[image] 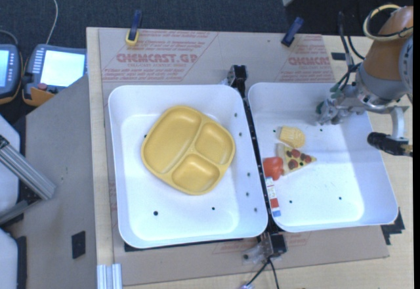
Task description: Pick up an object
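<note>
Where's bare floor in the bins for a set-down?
Right bin: free along the front and right, past the pizza slice. Left bin: front strip below the yellow divided plate. Crowded: right bin's left side with corn, red piece, marker.

A divided plate [188, 148] lies in the left bin [125, 150], food toys [289, 150] in the right bin [367, 196].
</note>
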Motion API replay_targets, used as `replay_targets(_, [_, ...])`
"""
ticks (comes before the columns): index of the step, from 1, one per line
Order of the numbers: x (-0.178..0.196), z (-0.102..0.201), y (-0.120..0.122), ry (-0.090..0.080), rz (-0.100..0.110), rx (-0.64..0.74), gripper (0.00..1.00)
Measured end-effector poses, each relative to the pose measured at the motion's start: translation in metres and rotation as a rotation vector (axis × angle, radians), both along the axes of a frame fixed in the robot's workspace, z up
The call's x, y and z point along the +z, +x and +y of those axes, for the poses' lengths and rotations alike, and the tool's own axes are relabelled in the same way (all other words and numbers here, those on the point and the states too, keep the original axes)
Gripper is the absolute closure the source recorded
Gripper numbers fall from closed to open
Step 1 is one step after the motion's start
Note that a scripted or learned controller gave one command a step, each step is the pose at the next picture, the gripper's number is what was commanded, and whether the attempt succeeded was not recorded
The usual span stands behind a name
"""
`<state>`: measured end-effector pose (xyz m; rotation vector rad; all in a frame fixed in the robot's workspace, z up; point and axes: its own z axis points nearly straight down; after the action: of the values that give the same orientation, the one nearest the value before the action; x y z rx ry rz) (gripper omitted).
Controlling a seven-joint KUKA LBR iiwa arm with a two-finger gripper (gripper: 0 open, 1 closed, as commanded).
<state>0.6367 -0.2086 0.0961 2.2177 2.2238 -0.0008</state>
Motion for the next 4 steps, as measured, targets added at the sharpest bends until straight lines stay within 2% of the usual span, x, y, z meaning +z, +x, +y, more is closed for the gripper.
replay_targets(3, [0.164, -0.013, 0.01, -0.002, -0.007, -0.001, 1.0])
replay_targets(4, [0.167, 0.029, -0.007, 0.003, 0.003, 0.001, 1.0])
